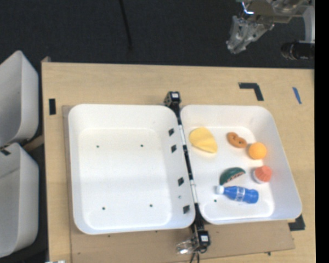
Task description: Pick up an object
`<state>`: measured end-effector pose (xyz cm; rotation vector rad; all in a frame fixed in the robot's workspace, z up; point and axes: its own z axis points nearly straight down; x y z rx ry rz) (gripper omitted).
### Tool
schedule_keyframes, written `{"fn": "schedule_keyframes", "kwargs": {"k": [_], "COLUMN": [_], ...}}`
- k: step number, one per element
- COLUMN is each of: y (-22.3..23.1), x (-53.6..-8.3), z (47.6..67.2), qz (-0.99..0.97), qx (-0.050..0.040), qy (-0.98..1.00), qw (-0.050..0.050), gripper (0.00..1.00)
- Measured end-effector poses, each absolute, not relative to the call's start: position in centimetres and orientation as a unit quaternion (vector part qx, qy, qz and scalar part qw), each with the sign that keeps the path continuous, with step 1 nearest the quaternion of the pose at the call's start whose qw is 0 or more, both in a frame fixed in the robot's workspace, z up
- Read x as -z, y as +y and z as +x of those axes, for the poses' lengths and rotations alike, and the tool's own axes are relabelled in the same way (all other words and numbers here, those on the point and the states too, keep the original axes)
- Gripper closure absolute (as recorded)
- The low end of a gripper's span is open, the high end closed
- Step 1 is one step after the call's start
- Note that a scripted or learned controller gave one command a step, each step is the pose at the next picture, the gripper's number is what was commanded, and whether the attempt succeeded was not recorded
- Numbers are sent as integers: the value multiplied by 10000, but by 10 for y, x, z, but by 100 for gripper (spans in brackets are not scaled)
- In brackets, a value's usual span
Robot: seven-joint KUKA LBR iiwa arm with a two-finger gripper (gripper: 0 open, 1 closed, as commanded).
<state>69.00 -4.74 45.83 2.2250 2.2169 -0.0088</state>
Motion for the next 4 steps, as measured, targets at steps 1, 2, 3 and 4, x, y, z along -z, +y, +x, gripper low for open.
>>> {"fn": "schedule_keyframes", "kwargs": {"k": [1, 2, 3, 4], "y": [4, -40, 45, 22], "x": [-240, -390, -275, -408], "z": [686, 670, 689, 691], "qz": [7062, 7082, 7045, 7076], "qx": [76, -27, 46, -29], "qy": [7079, 7060, 7096, 7066], "qw": [-75, 57, -49, 44], "gripper": [100, 100, 100, 100]}}
